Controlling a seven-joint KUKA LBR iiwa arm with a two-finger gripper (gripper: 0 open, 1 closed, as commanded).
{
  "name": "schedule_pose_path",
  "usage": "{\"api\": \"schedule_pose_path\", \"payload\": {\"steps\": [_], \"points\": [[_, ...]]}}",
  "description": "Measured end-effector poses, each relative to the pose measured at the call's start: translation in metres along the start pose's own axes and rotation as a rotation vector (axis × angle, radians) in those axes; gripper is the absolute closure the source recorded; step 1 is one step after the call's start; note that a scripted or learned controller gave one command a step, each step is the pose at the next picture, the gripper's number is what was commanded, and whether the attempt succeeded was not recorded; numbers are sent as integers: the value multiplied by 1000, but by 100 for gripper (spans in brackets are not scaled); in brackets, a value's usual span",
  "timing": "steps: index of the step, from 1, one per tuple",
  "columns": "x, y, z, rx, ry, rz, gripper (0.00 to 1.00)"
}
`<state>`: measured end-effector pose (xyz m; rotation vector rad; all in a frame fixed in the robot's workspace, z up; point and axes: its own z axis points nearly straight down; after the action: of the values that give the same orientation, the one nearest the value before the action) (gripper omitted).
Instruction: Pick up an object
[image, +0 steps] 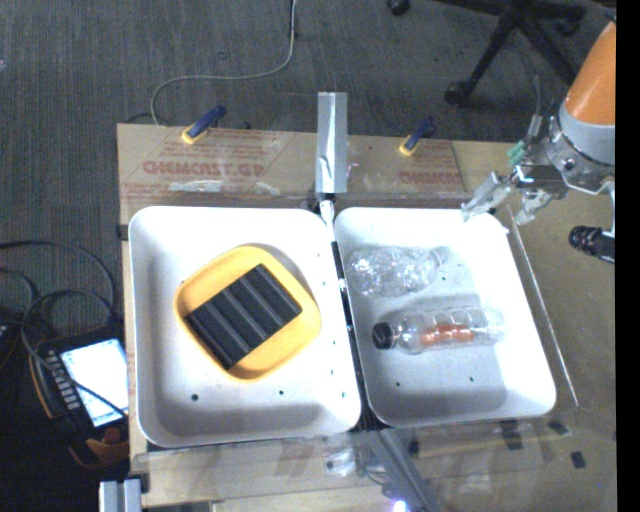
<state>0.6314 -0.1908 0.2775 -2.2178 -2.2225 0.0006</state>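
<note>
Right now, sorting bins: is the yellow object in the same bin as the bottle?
No, the yellow object sits in the left bin; the bottle lies in the right bin.

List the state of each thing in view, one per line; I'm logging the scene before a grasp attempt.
Yellow plastic tray with black ribbed insert: lying flat, turned at an angle, in the left white bin.
Clear plastic bottle with black cap: on its side in the right white bin, cap toward the left bin.
Crumpled clear plastic wrap: loose, behind the bottle.
Gripper: above the right bin's far right corner, holding nothing.
</note>
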Motion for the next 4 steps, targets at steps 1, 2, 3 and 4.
{"api": "schedule_pose_path", "payload": {"steps": [1, 2, 3, 4], "points": [[19, -46, 100, 0, 0, -152, 0], [27, -1, 186, -13, -8, -325, 0], [73, 32, 187, 23, -14, -160, 0], [71, 33, 175, 22, -18, -159, 100]]}}
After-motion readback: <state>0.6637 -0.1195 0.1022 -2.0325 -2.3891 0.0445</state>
